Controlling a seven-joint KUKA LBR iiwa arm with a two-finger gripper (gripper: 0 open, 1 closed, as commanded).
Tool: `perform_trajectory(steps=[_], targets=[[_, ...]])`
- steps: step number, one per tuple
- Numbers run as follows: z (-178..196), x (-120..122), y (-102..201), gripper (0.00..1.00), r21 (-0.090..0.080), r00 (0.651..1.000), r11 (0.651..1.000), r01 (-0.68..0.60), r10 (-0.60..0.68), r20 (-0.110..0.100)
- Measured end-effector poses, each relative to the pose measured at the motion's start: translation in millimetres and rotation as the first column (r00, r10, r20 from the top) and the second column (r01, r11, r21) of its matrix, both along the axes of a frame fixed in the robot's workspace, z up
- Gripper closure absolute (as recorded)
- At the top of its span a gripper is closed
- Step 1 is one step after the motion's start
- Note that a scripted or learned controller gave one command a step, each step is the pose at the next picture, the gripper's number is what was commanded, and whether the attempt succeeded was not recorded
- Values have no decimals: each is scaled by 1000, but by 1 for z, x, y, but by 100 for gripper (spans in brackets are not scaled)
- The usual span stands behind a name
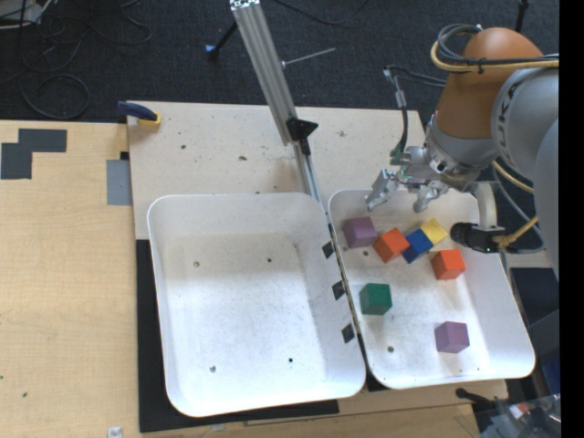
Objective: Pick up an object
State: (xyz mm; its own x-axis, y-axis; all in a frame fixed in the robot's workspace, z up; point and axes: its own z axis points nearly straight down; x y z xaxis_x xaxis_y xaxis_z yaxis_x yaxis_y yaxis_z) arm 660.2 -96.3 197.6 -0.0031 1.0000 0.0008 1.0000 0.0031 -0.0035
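Seven small blocks lie in the right-hand bin: a purple cube near its upper left corner, an orange cube, a blue cube and a yellow cube bunched touching in a row, a second orange cube just beside them, a green cube toward the middle, and another purple cube lower right. The end effector hangs above the bin's far rim, just beyond the cluster, its fingers spread apart with nothing between them. The grey arm reaches in from the right, its orange band bent over the wrist, pointing downward. The left-hand bin sits alongside on the worktop, a slanted aluminium rail rising behind both.
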Motion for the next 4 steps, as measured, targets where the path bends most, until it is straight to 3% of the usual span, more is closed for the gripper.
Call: perform_trajectory(steps=[1, 2, 3, 4], targets=[[0, 0, 0, 0, 0, 1000, 1000, -1, 1, 0], [-54, -7, -8, 0, -1, 1000, 1000, 3, -3, -5], [-78, 0, -8, 0, -2, 1000, 1000, 0, 0, 22], [-68, 1, -8, 100, -1, 1000, 1000, 3, -3, 25]])
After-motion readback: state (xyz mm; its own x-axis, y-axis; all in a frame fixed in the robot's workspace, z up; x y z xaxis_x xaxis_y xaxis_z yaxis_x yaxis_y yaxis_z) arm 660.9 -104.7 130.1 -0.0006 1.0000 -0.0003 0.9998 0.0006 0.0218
